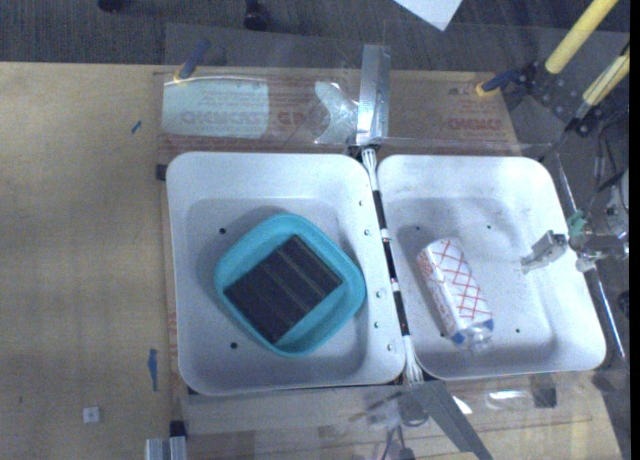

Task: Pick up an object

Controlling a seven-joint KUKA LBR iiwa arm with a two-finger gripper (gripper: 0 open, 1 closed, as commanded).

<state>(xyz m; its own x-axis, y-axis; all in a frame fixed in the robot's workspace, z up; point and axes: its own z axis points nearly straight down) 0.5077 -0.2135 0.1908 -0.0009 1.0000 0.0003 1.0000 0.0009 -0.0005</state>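
The gripper (545,248) hangs over the right bin (520,183) with finger state unclear, apart from the red-checked packet (452,286); a teal dish (290,283) sits in the left bin (200,188).

A light wooden bench (80,248) carries two shallow white bins side by side, their inner rims touching along the middle. The left bin (190,188) and the right bin (520,183) sit on a brown board (440,118) that shows beyond their far edges. On that board lie a pale printed label (215,108) and a crumpled bit of clear plastic (335,108), near an upright metal bracket (374,93).
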